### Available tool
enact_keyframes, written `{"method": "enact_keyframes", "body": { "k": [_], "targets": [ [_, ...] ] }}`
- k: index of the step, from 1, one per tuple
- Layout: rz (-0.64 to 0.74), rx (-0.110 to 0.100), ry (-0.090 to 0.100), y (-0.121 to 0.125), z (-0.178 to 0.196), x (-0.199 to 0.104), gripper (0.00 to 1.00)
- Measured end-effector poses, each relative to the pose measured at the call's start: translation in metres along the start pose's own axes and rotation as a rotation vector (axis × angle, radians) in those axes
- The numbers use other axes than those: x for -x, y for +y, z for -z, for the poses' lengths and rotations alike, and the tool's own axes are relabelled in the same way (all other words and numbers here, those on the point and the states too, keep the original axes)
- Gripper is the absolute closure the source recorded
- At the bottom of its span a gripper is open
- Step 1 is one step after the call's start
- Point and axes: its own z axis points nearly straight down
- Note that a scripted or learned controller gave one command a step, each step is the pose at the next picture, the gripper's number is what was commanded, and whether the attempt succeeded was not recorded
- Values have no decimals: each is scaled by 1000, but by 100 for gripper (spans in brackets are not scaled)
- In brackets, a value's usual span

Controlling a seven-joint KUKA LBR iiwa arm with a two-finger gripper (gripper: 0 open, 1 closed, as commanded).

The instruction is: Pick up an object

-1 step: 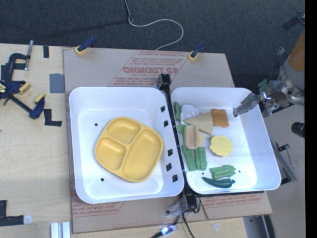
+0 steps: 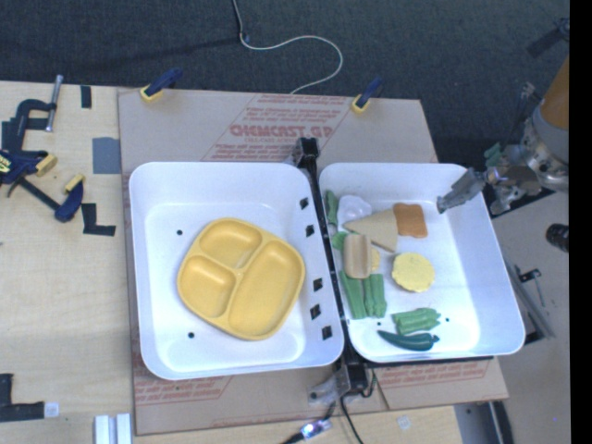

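The right bin [image 2: 481, 276] holds several toy foods: an orange block [image 2: 410, 220], a tan cone-shaped piece [image 2: 373, 227], a yellow round piece [image 2: 413, 272], a beige piece [image 2: 356, 256], green bean strips [image 2: 363, 294], a green pepper [image 2: 415, 319] and a dark green chili [image 2: 408, 340]. My gripper [image 2: 460, 192] hangs over the bin's upper right rim, right of the orange block, with nothing visibly in it.
The left bin [image 2: 153, 239] holds a yellow divided plate [image 2: 242, 277]. Blue and yellow clamps [image 2: 160, 84] pin the cardboard under the bins. More clamps [image 2: 37, 169] lie on the bench at far left. A white cable [image 2: 287, 44] loops behind the bins.
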Motion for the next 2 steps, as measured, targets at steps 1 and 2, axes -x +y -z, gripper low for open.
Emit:
{"method": "enact_keyframes", "body": {
  "k": [1,2],
  "targets": [
    [1,-2,0,0,-43,-5,0],
    [1,-3,0,-7,-104,-7,0]
  ]
}}
